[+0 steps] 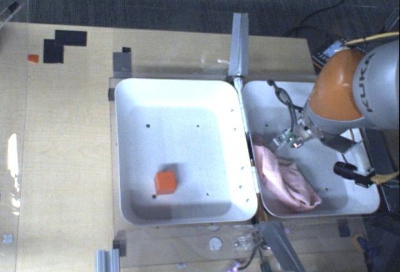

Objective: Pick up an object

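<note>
Risk: the pink cloth [284, 182] lies crumpled in the right bin [369, 205], against the divider wall. Soft fabric may slip from a shallow pinch, or the fingers may strike the bin floor or the wall between the 2 bins.

A second candidate, the orange block [165, 182], sits in the left bin [125, 139], well apart from the arm.

Pose: the arm [350, 86] reaches in from the right, wrist angled down over the right bin. The gripper [289, 139] hangs just above the cloth's upper edge. Finger spacing cannot be determined from this view; nothing is seen held.
</note>
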`<state>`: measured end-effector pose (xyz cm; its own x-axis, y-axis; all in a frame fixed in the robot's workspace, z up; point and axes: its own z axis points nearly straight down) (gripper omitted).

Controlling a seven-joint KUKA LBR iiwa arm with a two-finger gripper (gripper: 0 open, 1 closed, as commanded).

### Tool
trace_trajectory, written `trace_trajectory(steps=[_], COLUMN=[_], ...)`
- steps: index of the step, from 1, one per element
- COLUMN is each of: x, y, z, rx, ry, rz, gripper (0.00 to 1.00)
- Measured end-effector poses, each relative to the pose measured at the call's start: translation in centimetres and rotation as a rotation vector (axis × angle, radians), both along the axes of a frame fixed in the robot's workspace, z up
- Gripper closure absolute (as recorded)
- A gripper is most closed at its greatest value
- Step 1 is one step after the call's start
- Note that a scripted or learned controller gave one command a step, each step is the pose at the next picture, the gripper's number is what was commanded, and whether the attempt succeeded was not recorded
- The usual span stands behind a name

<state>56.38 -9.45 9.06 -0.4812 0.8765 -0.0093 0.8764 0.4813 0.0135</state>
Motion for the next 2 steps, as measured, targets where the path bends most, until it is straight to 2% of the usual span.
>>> trace_trajectory(steps=[1,2], x=[6.3,10.8], y=[0.7,3.0], z=[-0.1,9.8], rx=[0.003,0.001], ry=[0.004,0.002], rz=[-0.104,-0.015], gripper=[0.00,0.00])
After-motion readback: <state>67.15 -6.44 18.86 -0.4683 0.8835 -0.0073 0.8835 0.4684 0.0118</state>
